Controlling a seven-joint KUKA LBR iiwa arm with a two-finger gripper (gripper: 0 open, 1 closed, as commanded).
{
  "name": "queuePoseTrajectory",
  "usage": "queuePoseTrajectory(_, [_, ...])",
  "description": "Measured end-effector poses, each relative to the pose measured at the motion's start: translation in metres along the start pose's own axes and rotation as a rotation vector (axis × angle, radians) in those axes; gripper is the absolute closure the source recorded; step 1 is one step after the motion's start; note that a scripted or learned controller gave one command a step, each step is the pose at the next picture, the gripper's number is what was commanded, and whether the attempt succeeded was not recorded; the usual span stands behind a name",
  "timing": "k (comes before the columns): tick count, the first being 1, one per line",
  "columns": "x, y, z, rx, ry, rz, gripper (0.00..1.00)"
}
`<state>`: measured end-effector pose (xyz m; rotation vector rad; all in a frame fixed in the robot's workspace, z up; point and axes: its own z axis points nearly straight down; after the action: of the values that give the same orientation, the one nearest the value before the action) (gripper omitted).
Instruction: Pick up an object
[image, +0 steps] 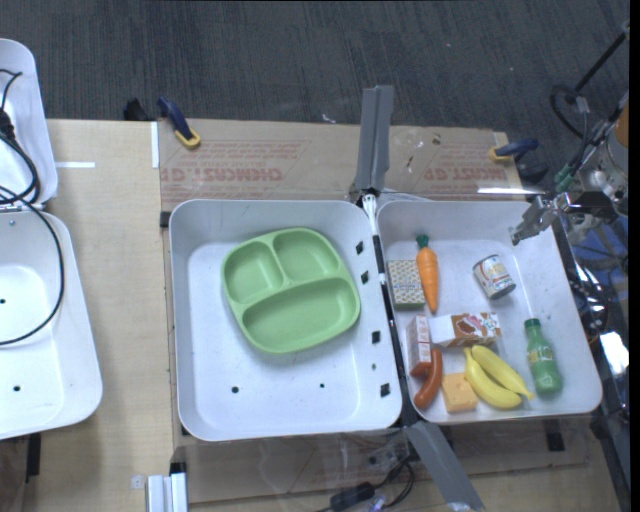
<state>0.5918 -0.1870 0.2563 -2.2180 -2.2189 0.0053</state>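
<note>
Hanging, grip state unclear, the tool (530, 225) is near the can (493, 277).

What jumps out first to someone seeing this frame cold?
Probably the green divided plate, lying alone in the left bin. Next, the cluster of toy food in the right bin: a carrot and can toward the back, bananas and a green bottle toward the front. The gripper sits at the right bin's back right corner, above the rim.
</note>
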Motion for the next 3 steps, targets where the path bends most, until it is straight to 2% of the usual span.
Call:
queuePoseTrajectory(1, [0.040,0.052,0.024,0.000,-0.002,0.017,0.00])
queuePoseTrajectory(2, [0.089,0.034,0.150,0.000,-0.001,0.019,0.00])
queuePoseTrajectory(3, [0.091,-0.009,0.161,-0.014,-0.002,0.001,0.00])
